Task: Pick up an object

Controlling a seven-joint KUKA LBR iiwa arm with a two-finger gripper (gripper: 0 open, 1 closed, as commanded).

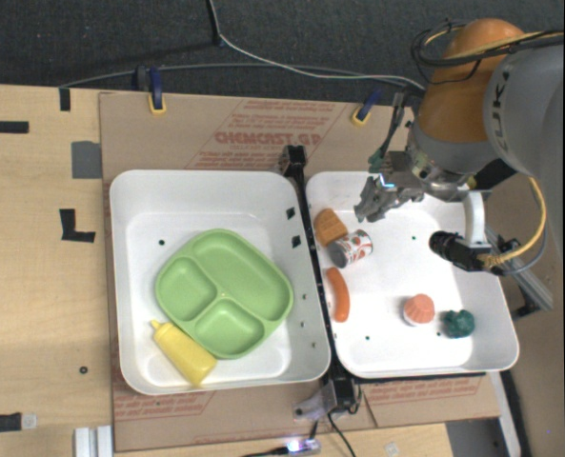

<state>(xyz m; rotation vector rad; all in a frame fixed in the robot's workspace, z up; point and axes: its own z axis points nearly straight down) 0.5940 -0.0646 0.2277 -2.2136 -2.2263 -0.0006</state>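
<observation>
Nearest you, a yellow plastic squeeze bottle [181,352] lies beside a green three-section plate [224,291] in the left white bin [130,208]. In the right white bin [492,350] sit a teal lump [457,324], a pink-orange ball [418,309], an orange carrot-like piece [338,293], a red-and-white can [353,248] and a tan block [330,225]. Farther back, your claw [375,204] hangs above the can, gripping nothing you can see; how wide it stands I cannot tell.

Plate [224,293] and bottle [181,352] lie in left bin [130,198].
</observation>
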